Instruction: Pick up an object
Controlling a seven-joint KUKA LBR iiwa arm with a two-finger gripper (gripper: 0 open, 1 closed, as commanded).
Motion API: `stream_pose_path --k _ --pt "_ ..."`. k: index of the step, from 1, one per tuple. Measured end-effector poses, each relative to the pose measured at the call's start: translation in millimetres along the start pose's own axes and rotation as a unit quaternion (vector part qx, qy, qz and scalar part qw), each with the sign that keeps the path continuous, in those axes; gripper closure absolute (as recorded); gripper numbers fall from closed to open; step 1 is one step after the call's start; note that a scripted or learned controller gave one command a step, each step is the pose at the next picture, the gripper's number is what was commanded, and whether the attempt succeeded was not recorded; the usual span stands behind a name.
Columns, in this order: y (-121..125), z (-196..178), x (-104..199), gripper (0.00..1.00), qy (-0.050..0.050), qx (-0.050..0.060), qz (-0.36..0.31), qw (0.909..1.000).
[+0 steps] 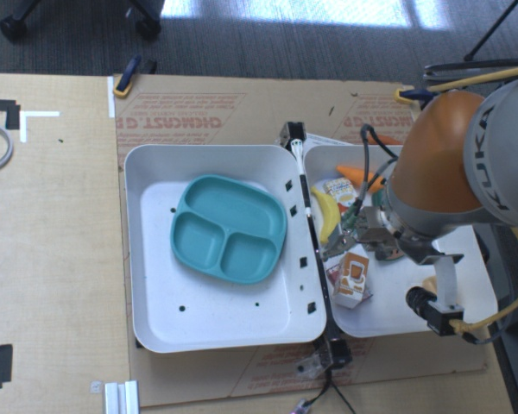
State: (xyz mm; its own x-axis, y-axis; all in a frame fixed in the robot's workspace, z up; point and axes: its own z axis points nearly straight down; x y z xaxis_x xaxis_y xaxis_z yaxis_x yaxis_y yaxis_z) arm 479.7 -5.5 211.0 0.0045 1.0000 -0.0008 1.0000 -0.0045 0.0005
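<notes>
KUKA arm reaches in from frame right, gripper low over right bin, jaws' state impossible to tell. Candidates crowd beneath: banana, small carton, carrot. Teal tray lies alone in left bin.

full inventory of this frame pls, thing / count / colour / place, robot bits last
left bin: 1, white, centre of the bench
divided plate: 1, teal, three compartments, lying in the left bin
right bin: 1, white, beside the left bin, partly under the arm
banana: 1, yellow, right bin, near the shared wall
carrot: 1, orange, far end of the right bin
small carton: 1, white and orange-brown, right bin, near the front
small packet: 1, white with print, right bin, between carrot and banana
cardboard sheet: 1, brown, under both bins
arm: 1, grey with orange band, over the right bin
gripper: 1, dark, low among the items by the banana
</notes>
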Motion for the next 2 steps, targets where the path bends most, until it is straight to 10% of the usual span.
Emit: stream_pose_path --k 1,2 --pt "-2.3 19.3 -28.3 0.0 0.0 0.001 -0.001 1.0" --pt "-1.4 9.9 -28.6 1.0 0.0 0.001 -0.001 1.0"
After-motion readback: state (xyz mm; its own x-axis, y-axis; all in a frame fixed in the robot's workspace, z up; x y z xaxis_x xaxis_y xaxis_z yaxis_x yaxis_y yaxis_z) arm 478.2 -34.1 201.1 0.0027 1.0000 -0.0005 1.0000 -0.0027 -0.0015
